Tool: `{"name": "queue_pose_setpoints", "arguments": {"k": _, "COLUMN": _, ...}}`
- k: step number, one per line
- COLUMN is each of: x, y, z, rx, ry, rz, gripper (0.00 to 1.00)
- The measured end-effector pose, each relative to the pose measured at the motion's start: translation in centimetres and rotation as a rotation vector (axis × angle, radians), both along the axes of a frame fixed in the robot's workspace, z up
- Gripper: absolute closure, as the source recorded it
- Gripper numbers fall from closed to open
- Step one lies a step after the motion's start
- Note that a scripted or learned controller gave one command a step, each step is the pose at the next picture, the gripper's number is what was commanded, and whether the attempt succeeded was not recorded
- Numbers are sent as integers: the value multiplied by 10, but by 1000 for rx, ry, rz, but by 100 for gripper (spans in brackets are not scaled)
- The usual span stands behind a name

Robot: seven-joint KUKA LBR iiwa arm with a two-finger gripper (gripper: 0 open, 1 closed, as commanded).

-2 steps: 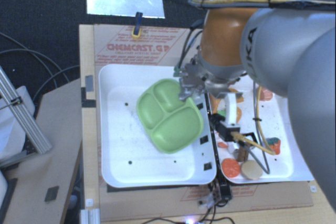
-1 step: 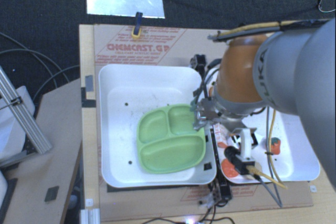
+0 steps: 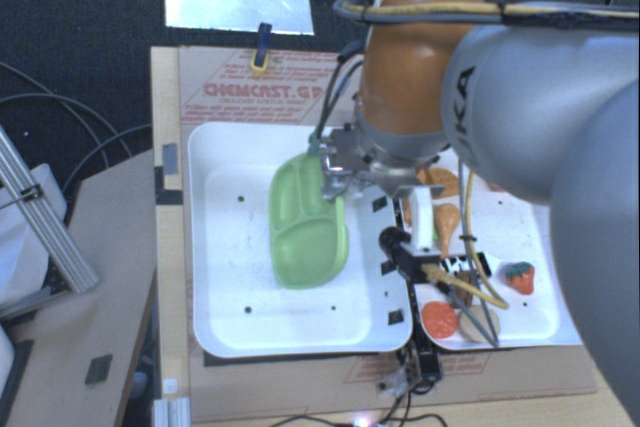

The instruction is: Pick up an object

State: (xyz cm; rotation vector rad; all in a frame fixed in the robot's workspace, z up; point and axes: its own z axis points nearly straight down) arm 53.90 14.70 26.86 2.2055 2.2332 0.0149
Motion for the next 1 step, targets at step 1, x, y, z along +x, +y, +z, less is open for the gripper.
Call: {"name": "queue_pose_setpoints", "arguments": {"k": 1, "x": -18, "y": -55, "z": -89, "rx": -6, "ry": 14, "rz": -16, "gripper": 100}}
